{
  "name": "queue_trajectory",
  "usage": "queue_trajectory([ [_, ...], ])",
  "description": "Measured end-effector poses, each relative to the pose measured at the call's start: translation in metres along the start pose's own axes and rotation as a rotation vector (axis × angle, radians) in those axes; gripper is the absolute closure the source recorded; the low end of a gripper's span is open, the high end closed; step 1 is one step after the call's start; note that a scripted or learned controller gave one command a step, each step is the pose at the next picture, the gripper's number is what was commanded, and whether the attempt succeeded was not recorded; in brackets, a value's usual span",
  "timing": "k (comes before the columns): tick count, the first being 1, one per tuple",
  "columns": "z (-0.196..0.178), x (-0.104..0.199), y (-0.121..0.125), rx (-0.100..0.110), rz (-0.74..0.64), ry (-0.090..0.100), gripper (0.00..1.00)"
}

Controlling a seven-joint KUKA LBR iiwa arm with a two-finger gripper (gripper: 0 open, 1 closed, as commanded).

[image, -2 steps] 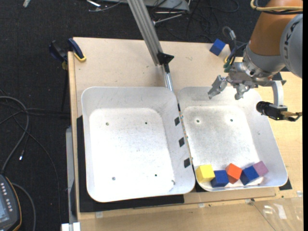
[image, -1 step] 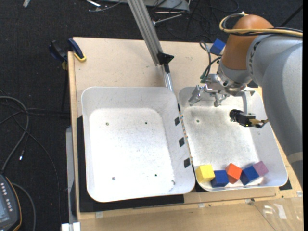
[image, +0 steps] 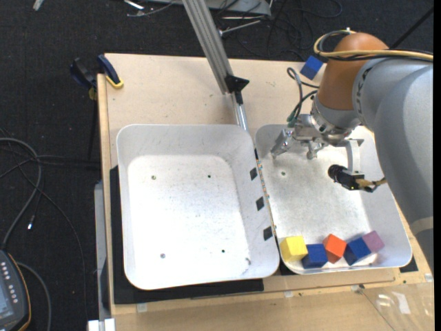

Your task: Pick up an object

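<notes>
Gripper [image: 298,143] over the right bin [image: 386,216], finger state hidden
Yellow block [image: 294,247], two blue blocks [image: 315,255], orange block [image: 335,246] and purple block [image: 373,241] cluster at the bin's 6 o'clock edge

Five small blocks lie along the near edge of the right bin [image: 386,205]: yellow block [image: 294,246], blue block [image: 315,255], orange block [image: 335,246], second blue block [image: 357,249], purple block [image: 373,241], packed side by side.

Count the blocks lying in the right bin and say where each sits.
5, in a row along the right bin near edge: yellow block, blue block, orange block, second blue block, purple block. Others could be hidden under the arm.
</notes>
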State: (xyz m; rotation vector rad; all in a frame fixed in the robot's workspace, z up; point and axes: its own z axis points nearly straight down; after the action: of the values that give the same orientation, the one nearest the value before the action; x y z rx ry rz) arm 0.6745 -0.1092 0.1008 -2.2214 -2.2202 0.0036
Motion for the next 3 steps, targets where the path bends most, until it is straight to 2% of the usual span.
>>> queue_trajectory([
  [1,-0.103,0.0,-0.052,-0.009,0.002,-0.001,0.0],
  [2,-0.023,-0.062,-0.041,0.004,0.005,0.001,0.0],
  [3,0.008,-0.024,-0.052,0.001,-0.005,0.003,0.0],
])
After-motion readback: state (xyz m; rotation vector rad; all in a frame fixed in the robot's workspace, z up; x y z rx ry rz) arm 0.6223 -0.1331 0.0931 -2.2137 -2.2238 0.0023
